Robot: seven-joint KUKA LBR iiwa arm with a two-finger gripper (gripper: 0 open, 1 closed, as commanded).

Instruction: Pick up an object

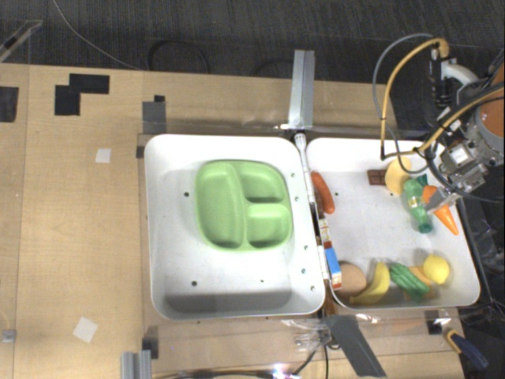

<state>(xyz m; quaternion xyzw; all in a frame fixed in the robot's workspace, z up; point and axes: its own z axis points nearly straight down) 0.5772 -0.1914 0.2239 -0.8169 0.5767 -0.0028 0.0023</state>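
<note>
Banana lies nearest; carrot points down-right below gripper, grip state unclear.

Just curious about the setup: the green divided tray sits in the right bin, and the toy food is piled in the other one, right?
Not quite. The camera view shows the green divided tray in the left bin. The toy food, such as the banana and lemon, lies in the right bin.

Toy foods crowd the right bin: a carrot and green bottle far right. A banana, lemon and sausage lie elsewhere.
</note>
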